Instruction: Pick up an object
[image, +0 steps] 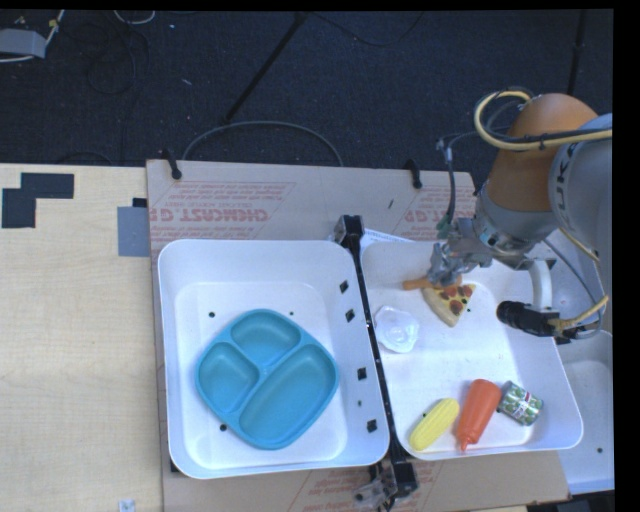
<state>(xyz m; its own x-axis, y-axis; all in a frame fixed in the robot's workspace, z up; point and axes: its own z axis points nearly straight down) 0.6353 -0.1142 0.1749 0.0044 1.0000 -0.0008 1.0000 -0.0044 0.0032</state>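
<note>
Gripper: the gripper is low in the right bin, at the upper edge of the toy pizza slice; whether it grips cannot be told.
Progress: nothing looks lifted; the pick is apparently not yet done.
Right bin: pizza slice near the back, crumpled clear cup beside the divider, corn cob, orange carrot and small can along the front.
Left bin: the left bin holds a blue divided plate.
</note>
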